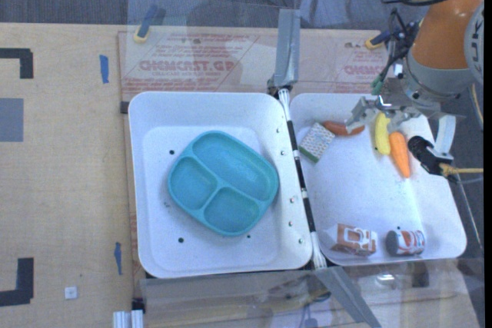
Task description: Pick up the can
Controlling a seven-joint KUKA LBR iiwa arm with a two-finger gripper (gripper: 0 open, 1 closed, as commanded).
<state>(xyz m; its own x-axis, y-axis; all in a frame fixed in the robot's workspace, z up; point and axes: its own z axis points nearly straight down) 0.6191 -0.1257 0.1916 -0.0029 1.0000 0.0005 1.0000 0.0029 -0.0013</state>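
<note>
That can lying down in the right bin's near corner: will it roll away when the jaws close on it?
The can lies on its side near the right bin front wall, so it would probably roll if nudged. The wall may stop it rolling forward. It looks small, likely light and rigid, and its smooth round surface could slip.

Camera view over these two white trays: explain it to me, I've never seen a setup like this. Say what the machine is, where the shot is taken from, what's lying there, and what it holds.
One fixed camera looks down at a slant on a wooden bench with two shallow white bins side by side. The grey and orange shape at upper right is a robot arm; its gripper hangs over the far end of the right bin. Whether it grips anything cannot be told here.

The left bin holds a blue divided plate. In the right bin lie a banana, a carrot, a thin orange piece and a small checked packet. At its near edge sit a small carton and the can, lying on its side, far from the gripper.
</note>
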